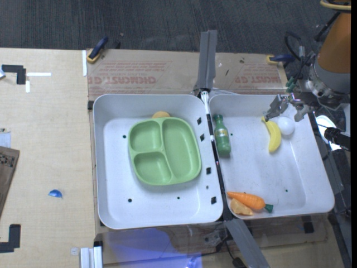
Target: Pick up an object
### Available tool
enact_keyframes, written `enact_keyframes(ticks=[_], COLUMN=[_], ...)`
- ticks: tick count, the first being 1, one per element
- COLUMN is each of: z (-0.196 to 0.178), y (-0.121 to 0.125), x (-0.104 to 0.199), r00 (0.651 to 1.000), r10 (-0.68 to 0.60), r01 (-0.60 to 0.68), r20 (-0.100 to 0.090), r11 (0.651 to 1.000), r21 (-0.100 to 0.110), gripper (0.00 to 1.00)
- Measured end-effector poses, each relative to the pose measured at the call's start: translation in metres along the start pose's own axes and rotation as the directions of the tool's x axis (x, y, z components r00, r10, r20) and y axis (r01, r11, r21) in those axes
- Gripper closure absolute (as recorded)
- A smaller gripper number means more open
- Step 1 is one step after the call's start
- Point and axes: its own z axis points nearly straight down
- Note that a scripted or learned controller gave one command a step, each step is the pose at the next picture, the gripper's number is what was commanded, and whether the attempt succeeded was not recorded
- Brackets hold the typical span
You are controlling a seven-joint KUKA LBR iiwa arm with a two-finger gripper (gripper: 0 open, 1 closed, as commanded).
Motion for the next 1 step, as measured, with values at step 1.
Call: enact_keyframes(ticks=[1], z=[0.148], y=[0.0179], x=[-0.0333], r00=[0.984], r10=[-0.181], r01=[0.181], r20=[0.001], r11=[0.984], r21=[-0.005], gripper=[0.0])
